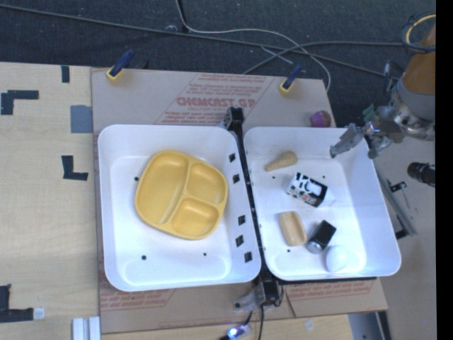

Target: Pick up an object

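Two grey fingers of the gripper (pixel 357 142) look spread apart, nothing between them, hovering over the upper right rim of the right bin (pixel 375 211); one fingertip (pixel 340 147) pokes left over the bin's top corner. Arm (pixel 417 83) comes in from right, orange band up top. No object picked yet, so any item in the right bin is a candidate. Nearest: tan bread-like piece (pixel 281 161) near the bin's upper left, small, elongated, probably light and a bit soft, best pinched across its narrow middle. Black-and-white patterned item (pixel 307 189) mid-bin, looks like a crinkly packet or small toy, can't tell which; likely light, maybe slippery. Tan block (pixel 291 228) lower down, rounded, upright-ish rectangle, likely foam or wood, easy across the short side. Black cylinder-ish thing (pixel 322 234) just beside it, touching or nearly touching the white ball (pixel 337 258) at the lower right; ball is smooth, would roll, poor contrast against bin. Left bin (pixel 117 211) holds a yellow divided tray (pixel 181 194), flat, stiff, wide, hard for a two-finger grasp except at the rim.
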`<move>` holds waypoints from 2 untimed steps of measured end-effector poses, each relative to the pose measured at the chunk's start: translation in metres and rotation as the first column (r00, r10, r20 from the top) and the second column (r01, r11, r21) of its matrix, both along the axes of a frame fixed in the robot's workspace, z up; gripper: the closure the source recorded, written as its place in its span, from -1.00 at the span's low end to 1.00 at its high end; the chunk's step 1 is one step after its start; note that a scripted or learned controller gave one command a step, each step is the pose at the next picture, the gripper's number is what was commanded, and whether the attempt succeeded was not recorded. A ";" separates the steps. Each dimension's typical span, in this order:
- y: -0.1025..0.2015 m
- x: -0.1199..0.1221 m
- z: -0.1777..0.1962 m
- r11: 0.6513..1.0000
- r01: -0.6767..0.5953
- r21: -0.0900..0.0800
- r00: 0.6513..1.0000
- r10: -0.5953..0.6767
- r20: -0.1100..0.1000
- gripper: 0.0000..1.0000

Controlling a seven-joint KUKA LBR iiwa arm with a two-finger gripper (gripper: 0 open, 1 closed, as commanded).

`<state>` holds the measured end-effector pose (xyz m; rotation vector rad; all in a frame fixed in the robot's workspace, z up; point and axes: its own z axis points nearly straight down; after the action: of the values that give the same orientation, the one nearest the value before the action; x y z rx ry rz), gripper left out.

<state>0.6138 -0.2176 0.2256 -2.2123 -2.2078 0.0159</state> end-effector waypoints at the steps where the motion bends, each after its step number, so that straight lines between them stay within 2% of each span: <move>1: 0.001 0.002 0.008 1.000 -0.004 -0.003 1.000 0.004 0.012 -1.00; 2: 0.006 0.007 -0.042 1.000 -0.005 -0.002 1.000 0.005 0.008 -1.00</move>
<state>0.6206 -0.2119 0.1831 -2.2115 -2.2186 0.0103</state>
